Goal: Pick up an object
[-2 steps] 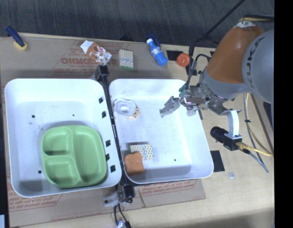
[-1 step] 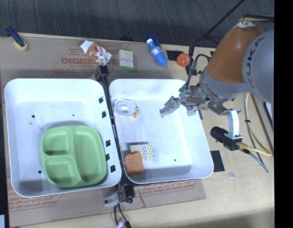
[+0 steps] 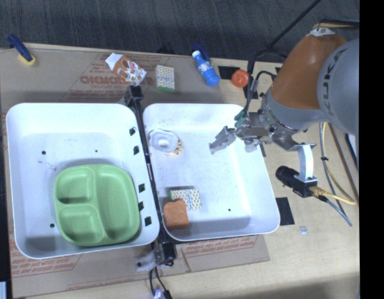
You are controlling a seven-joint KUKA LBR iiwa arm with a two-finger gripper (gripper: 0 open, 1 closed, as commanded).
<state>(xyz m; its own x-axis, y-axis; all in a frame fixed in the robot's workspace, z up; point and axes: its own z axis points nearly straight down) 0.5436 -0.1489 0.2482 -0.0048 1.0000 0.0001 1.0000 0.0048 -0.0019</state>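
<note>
Gripper (image 3: 220,142) hangs above the right bin (image 3: 257,185) with nothing visibly held and its grip beyond telling, while the orange block (image 3: 176,214) at the bin's seven o'clock looks light and spongy, best pinched across its flat sides.

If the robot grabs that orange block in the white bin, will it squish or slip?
The orange block looks like a sponge with rounded edges, so it would probably squish a bit and feel light. Its dull surface suggests little slipping. It lies flat against the bin wall, so it shouldn't roll.
</note>
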